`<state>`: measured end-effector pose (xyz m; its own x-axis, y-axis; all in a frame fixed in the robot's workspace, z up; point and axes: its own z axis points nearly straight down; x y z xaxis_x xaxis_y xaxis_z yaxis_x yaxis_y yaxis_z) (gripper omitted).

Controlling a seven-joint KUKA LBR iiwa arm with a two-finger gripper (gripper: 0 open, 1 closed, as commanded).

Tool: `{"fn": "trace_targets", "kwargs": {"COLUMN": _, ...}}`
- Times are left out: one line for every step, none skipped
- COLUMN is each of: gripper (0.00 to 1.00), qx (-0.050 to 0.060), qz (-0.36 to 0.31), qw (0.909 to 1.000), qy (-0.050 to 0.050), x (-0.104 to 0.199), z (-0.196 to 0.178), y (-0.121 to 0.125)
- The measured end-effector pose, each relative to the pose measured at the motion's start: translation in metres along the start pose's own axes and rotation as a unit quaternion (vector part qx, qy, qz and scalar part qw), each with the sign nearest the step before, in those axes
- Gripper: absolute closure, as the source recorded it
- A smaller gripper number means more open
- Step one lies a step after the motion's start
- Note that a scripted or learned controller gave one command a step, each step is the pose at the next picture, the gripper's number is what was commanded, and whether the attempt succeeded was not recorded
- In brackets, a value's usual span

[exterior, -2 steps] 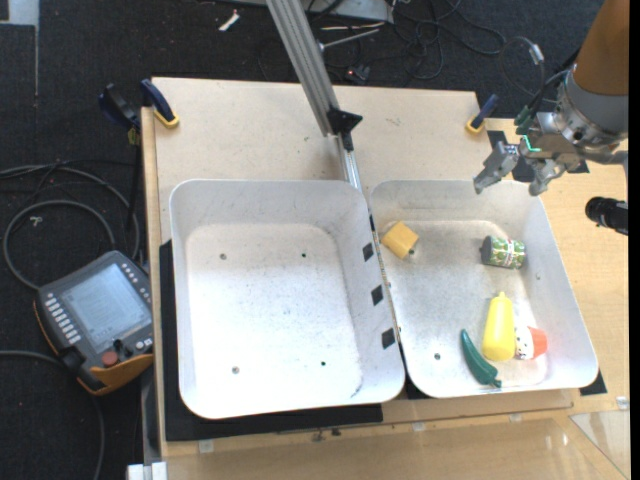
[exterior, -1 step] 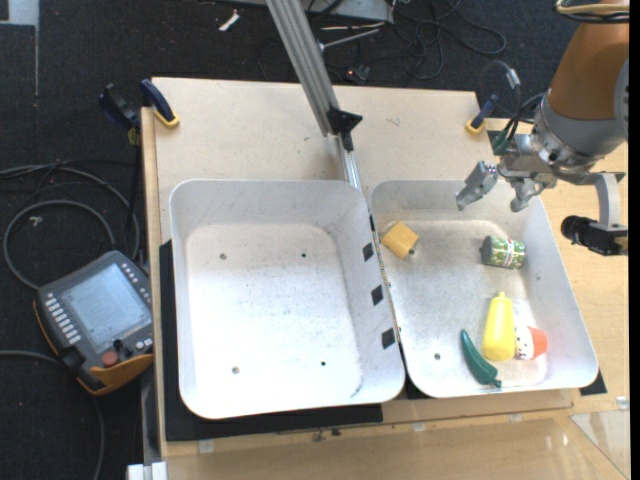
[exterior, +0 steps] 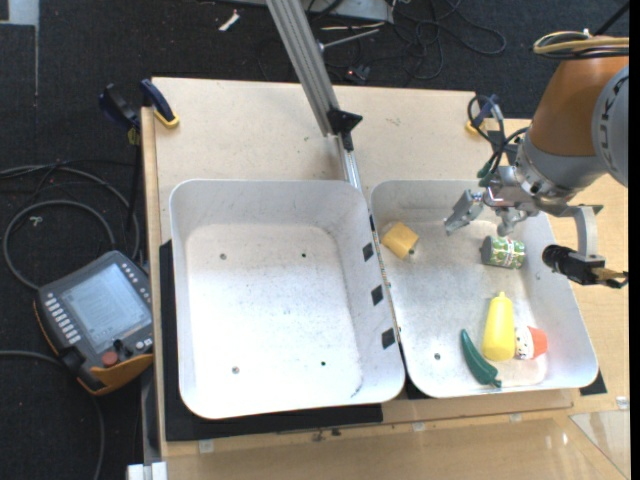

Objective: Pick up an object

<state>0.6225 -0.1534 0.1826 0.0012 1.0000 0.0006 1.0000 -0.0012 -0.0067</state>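
Nearest cam: dark green curved pepper-like piece (exterior: pixel 479 358) at front of the right white bin (exterior: pixel 430 298), touching a tall yellow plastic bottle shape (exterior: pixel 498 326); small white-and-orange toy (exterior: pixel 530 343) just beside the bottle, right side. Further back, a grey-green squat can (exterior: pixel 503 252) lies on its side near the bin's right wall. Pale yellow block (exterior: pixel 400 239) sits near the divider w/ left white bin (exterior: pixel 270 298). Two-finger gripper (exterior: pixel 487 211) hovers over right bin's back area, just above the can, fingers apart, nothing between them. Grey/orange arm (exterior: pixel 580 118) enters from the right.
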Motion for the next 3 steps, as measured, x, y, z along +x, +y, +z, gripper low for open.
{"fn": "trace_targets", "kwargs": {"gripper": 0.0, "qx": 0.0, "qz": 0.0, "qw": 1.0, "qy": 0.0, "x": 0.003, "z": 0.063, "y": -0.007}}
{"fn": "trace_targets", "kwargs": {"gripper": 1.0, "qx": -0.004, "qz": 0.0, "qw": 1.0, "qy": -0.001, "x": 0.002, "z": 0.048, "y": -0.004}}
{"fn": "trace_targets", "kwargs": {"gripper": 1.0, "qx": -0.006, "qz": 0.0, "qw": 1.0, "qy": -0.001, "x": -0.004, "z": 0.002, "y": -0.009}}
